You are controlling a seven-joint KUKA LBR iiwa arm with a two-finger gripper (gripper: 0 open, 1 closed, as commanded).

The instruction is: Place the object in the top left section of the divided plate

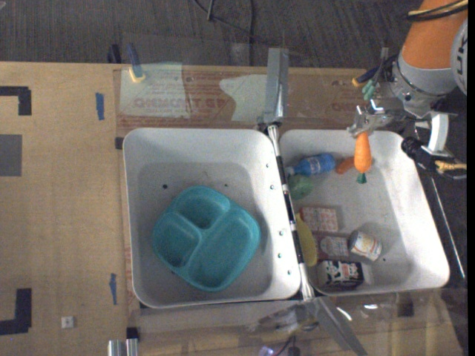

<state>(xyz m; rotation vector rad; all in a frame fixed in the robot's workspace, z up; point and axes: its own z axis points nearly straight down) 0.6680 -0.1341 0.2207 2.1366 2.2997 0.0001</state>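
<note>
carrying the small orange toy carrot with a green tip (pixel 361 154) across to the teal plastic divided plate (pixel 207 236) is the step in hand, by my judgement, and doing it well means keeping height first: the carrot should ride above the raised white rim between the two bins (pixel 284 199) before any descent begins. the plate lies tilted in the left white bin (pixel 141 162), so its sections do not line up squarely with the bin walls; the small compartment nearest the upper left, around the plate's upper edge, looks like the target, and the drop should be centred over it rather than over the ridge that parts it from its neighbour. a low, gentle release would stop the carrot rolling into the large section.

the hand (pixel 364 128) sits over the far edge of the right white bin (pixel 434 228), at the end of the grey arm with the orange band (pixel 438 21). the carrot hangs upright just below it, green end down, and appears clamped at its top between the fingers, which look drawn close around it; the grip point is small and partly hidden by the wrist hardware, so how secure it is cannot be told. the carrot seems lifted clear of the bin floor, above the blue bottle-shaped toy (pixel 315 165) and the green round piece (pixel 300 187). it remains well apart from the plate.
</note>
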